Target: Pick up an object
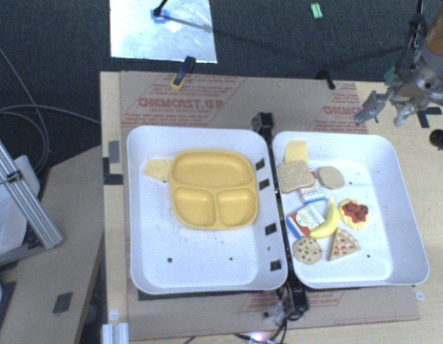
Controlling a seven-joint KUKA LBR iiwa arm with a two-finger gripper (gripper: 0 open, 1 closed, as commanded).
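The right bin [401, 192] holds several toy foods: a yellow cheese block [295, 151], a bread slice [296, 176], a brown round patty [331, 177], a banana [326, 221], a blue and white packet [306, 217], a red-topped tart [354, 212], a pizza slice [343, 244] and a cookie [307, 249]. My gripper [385, 112] hangs over the bench just beyond the right bin's far right corner. It is open, its two fingers spread, with nothing between them. It is well apart from the food.
In the left bin [146, 242] lie a yellow divided tray [211, 190] and a pale yellow flat piece [158, 168] by the tray's left corner. Black clips [264, 123] sit along the seam between the bins. A yellow and blue tool [182, 72] lies behind the bins.
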